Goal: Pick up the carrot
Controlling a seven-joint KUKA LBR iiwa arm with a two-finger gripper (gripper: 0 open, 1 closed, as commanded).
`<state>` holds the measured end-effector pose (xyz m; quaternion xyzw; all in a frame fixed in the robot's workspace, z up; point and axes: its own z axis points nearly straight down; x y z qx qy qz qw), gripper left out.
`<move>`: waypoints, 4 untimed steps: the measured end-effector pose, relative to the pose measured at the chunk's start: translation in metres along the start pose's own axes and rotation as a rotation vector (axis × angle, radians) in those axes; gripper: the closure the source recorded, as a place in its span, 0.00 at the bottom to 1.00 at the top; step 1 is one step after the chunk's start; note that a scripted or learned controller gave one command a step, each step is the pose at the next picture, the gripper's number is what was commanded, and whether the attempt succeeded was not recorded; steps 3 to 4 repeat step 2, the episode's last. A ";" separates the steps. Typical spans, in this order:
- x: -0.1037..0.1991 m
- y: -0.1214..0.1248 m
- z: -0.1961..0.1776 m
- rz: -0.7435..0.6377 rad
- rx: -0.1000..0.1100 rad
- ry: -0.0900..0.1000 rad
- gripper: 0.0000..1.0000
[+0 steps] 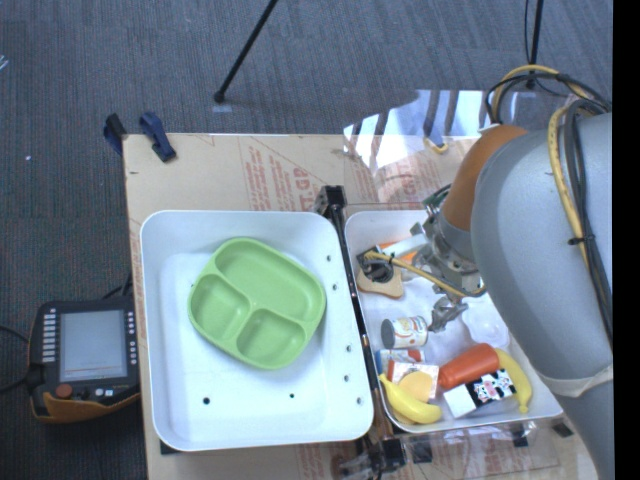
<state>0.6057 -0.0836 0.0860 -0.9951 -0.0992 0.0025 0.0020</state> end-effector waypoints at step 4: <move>0.030 0.003 0.000 0.001 0.000 -0.002 0.00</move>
